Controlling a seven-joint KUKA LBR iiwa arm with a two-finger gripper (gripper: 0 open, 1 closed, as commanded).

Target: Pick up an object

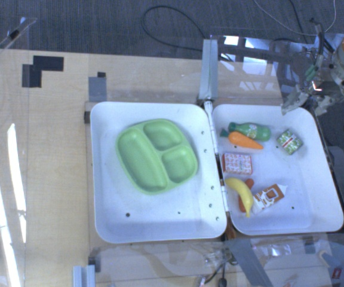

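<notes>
Six small items lie in the right bin (324, 178) while the hand (306, 100), open and empty, hangs over its far rim.

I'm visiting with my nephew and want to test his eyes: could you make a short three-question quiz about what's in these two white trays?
1. True or false: the green divided plate lies in the left bin.
2. Which item lies directly against the green bottle in the right bin?
A. the banana
B. the orange carrot
C. the small green carton
3. Fill in: the pincer hovers near the right bin's far ____ corner.

Key
1. True.
2. B, the carrot lies along the bottle's near side.
3. Right, just beyond the rim, with nothing seen held in it.
</notes>
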